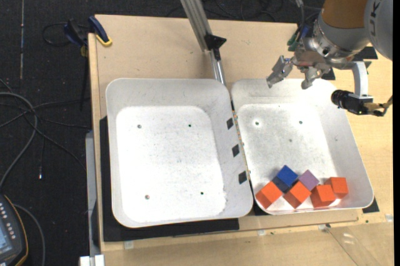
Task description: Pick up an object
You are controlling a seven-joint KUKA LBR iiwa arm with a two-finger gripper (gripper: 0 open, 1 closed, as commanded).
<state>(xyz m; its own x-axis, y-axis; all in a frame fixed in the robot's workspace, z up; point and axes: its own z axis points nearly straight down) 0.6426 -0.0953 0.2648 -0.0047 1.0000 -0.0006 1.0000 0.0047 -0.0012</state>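
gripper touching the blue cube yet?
Apart. The camera view shows the gripper open over the far rim of the right bin, with bare bin floor between it and the blue cube near the front wall.

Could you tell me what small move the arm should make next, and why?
Probably travel toward the near edge of the right bin. The gripper hangs open, holding nothing, over the bin's far rim, while the cubes, such as the blue cube, cluster at its near edge.
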